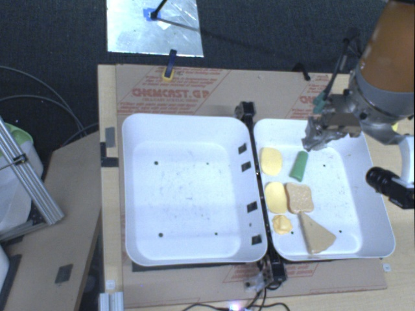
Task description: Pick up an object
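The right bin point(363, 173) holds several small objects along its left side. A green cylinder point(299, 165) lies near the top, with a yellow oval piece point(272, 161) to its left. Below them are another yellow piece point(276, 197), a tan bread-like slice point(300, 198), a small yellow lump point(282, 224) and a beige wedge point(317, 233). My gripper point(316, 141) hangs over the right bin's upper part, just above and to the right of the green cylinder. Nothing shows between its fingertips.
The left bin point(188, 186) sits beside the right one, with a black clip strip point(249, 173) along the divide. A black fixture point(389, 185) juts in at the right. A metal sheet point(154, 17) lies beyond the bench.
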Robot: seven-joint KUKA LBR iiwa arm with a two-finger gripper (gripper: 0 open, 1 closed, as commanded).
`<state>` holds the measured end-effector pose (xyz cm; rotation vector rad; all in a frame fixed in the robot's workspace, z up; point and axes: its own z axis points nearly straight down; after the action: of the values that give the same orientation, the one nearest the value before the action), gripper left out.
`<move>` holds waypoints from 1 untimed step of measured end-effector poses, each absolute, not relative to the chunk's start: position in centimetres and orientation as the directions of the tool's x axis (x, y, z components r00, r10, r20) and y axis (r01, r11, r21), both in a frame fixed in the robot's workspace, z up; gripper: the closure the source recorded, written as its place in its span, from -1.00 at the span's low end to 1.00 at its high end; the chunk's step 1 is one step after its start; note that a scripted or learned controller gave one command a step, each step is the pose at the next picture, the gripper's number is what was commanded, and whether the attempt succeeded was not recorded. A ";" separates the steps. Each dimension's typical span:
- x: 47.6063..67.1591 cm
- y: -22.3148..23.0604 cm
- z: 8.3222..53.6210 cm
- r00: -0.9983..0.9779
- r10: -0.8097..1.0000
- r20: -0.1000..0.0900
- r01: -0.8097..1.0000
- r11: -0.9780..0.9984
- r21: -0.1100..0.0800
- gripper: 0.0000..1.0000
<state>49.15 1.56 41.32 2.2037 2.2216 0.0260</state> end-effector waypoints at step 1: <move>48.6 2.3 18.5 0.000 1.000 0.000 1.000 0.000 -0.014 1.00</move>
<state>48.64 2.31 18.52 2.2282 2.2287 -0.0165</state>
